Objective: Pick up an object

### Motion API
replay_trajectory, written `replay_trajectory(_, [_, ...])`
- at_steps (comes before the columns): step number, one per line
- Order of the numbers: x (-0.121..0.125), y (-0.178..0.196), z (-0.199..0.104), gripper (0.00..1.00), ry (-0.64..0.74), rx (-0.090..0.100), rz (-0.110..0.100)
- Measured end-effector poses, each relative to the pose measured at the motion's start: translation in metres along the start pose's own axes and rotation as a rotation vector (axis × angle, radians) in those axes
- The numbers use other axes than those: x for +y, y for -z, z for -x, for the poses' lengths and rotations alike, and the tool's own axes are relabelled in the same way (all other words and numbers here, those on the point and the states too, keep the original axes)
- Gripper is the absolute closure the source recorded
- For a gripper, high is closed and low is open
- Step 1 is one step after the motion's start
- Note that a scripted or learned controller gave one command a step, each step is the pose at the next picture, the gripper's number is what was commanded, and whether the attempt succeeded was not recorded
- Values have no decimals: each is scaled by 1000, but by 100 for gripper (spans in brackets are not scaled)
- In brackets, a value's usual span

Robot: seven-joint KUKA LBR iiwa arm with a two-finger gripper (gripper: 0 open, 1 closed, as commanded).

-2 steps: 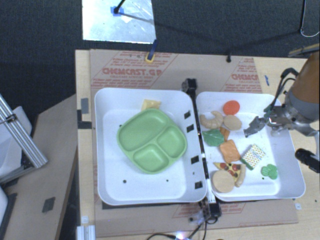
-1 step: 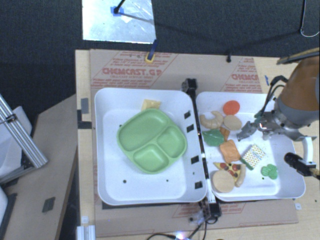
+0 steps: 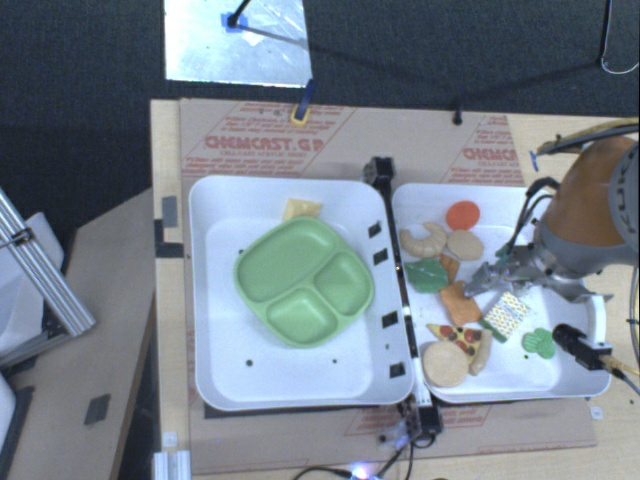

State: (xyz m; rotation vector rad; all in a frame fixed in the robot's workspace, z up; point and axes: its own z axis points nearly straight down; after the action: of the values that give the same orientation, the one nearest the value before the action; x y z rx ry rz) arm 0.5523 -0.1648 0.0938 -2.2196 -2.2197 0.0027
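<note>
The right bin (image 3: 585,386) holds several toy foods: a red-orange disc (image 3: 463,214), a beige croissant (image 3: 424,240), a tan round piece (image 3: 465,245), a green leaf (image 3: 428,276), an orange wedge (image 3: 459,306), a pizza slice (image 3: 457,335), a round cookie (image 3: 446,365), a checkered packet (image 3: 506,313) and a green broccoli (image 3: 538,343). My gripper (image 3: 488,279) hangs low over the middle of this bin, between the tan piece and the checkered packet, just right of the orange wedge. Nothing is visibly lifted.
The left bin (image 3: 215,368) bears a green divided plate (image 3: 305,283) and a small yellow piece (image 3: 301,209) at its back. A black divider (image 3: 392,268) runs between the bins. The arm's orange band (image 3: 600,203) overhangs the right bin's far right side.
</note>
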Motion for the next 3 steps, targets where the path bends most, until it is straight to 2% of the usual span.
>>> replay_trajectory(1, [2,-8,0,0,0,-1,6])
replay_trajectory(2, [3,3,0,100,0,-2,10])
replay_trajectory(3, [2,64,8,100,0,-3,9])
